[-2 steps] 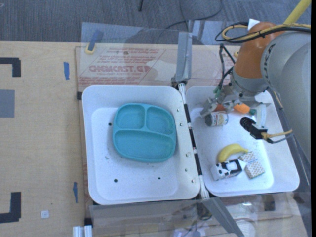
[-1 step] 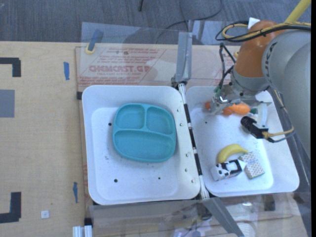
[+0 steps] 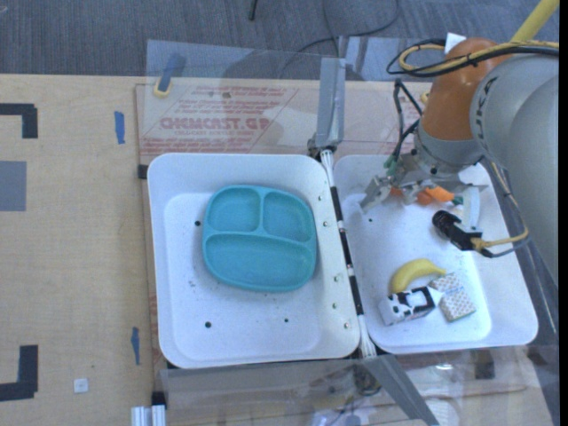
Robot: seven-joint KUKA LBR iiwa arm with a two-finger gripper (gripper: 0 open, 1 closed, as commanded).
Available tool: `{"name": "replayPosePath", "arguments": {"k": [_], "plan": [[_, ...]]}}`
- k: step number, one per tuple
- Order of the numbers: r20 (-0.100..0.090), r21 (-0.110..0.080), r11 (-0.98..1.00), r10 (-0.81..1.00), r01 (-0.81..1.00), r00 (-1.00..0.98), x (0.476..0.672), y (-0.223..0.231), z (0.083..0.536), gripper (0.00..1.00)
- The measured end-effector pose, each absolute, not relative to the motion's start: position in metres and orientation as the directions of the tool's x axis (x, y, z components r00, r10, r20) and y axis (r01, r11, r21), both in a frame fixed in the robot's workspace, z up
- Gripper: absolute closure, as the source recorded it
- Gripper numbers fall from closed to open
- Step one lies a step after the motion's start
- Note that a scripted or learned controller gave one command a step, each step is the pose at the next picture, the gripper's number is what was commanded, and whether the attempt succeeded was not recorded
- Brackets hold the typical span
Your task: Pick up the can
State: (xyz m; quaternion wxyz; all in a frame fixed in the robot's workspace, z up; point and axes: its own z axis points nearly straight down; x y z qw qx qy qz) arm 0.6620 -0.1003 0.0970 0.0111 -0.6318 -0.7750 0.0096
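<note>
– Starting at the gripper: position and state?

– Item 1, gripper. Low over the far part of the right bin, near its left wall, on the grey arm with the orange band. Open or closed: cannot tell from this angle. Nothing is seen held. Not touching the can.

– Nearest thing to it?

– Item 2, small orange thing, just beside the gripper on its right, on the bin floor. Kind not clear.

– And the can?

– Item 3, can. Short and stubby, white with black blotches, a dark patch at its left end. It lies in the near part of the right bin, well apart from the gripper. It appears to lie on its side, with its long axis running roughly left to right across the view and its right end tipped slightly toward the far side. Which end is the top cannot be told.

– Neighbours?

– Item 4, banana, yellow and curved, just beyond the can on its far side, close or touching. Item 5, patterned block, pale with a small orange check, just beside the can's right end.

– Further out?

– Item 6, left bin, white, holding item 7, a teal plate with three compartments, lying flat near the bin's middle.
</note>
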Motion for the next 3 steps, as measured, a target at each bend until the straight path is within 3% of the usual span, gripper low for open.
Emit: {"name": "replayPosePath", "arguments": {"k": [1,2,3], "plan": [[-0.002,0.003,0.267,0.964,0.964,-0.267,0.618,-0.152,0.208,0.0],[-0.001,0.0,0.252,0.968,0.968,-0.252,0.608,-0.224,0.168,0.0],[-0.001,0.001,0.252,0.968,0.968,-0.252,0.608,-0.224,0.168,0.0]]}}
